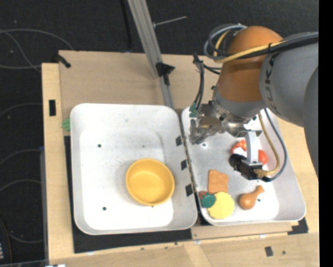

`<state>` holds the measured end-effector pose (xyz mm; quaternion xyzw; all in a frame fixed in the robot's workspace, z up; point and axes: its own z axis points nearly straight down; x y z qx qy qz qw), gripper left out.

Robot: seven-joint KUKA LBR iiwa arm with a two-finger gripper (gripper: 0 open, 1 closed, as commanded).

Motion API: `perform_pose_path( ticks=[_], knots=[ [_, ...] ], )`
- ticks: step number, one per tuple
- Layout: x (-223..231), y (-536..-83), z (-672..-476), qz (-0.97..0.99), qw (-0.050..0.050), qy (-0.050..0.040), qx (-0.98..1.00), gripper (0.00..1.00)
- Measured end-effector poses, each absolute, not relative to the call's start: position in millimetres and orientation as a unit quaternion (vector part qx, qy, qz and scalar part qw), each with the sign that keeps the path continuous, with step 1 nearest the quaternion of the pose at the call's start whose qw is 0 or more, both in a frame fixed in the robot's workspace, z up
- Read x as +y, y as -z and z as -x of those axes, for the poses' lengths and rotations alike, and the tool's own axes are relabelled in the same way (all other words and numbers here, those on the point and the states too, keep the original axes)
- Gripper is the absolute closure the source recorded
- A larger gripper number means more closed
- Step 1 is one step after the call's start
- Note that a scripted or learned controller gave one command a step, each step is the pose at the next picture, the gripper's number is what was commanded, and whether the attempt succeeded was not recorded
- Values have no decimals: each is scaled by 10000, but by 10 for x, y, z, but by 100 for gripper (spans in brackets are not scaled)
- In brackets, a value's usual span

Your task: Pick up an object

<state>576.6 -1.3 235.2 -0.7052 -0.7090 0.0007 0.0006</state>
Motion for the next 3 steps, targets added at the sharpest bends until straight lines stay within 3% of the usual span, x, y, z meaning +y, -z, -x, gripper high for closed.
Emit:
perform_pose_path(
  ticks=[2, 3],
  knots=[
    [842, -2465, -5182, 7039, 12, 11, -7103, 100],
    [814, -2454, -5192, 7064, 8, 8, -7078, 0]
  ],
)
